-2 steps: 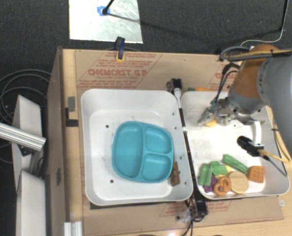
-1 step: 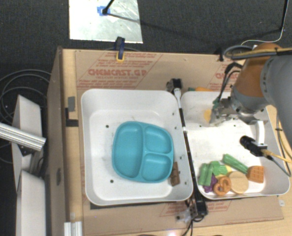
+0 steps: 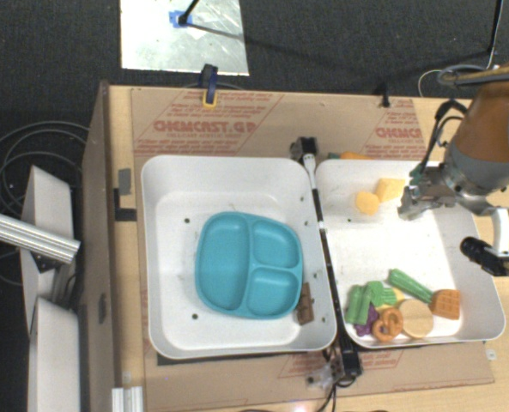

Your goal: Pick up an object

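The claw [image 3: 411, 202] hangs low in the right white bin [image 3: 409, 256], just beside a pale yellow block [image 3: 390, 188] and a round yellow piece [image 3: 367, 202]. I cannot tell how it is set. A descent off-centre could nudge the yellow pieces aside. The grey arm [image 3: 486, 144] hides the bin's far right corner.

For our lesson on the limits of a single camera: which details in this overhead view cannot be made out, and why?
- End effector: finger state, too small and blurred.
- Arm: cut off by the right edge.
- Toy food pile: pieces overlap, hiding lower ones.
- Brown item beside the blue plate: too small to identify.
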{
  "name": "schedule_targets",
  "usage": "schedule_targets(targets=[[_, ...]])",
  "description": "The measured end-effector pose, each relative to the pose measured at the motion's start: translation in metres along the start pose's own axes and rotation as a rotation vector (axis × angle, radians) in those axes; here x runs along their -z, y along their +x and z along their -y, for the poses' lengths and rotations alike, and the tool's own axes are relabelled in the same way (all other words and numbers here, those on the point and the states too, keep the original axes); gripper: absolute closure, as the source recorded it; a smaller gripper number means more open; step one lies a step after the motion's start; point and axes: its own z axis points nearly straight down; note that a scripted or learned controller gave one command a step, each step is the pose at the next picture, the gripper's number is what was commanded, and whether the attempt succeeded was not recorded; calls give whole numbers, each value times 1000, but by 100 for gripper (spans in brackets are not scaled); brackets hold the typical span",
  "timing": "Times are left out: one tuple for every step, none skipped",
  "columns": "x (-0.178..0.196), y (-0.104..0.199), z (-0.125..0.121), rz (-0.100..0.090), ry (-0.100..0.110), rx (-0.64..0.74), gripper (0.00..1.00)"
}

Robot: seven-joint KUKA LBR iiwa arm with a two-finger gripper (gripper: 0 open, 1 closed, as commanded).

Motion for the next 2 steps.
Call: schedule_targets(targets=[[-4,2,-1,-1,3,4,0],[-97,15,-65,-2,4,8,0]])
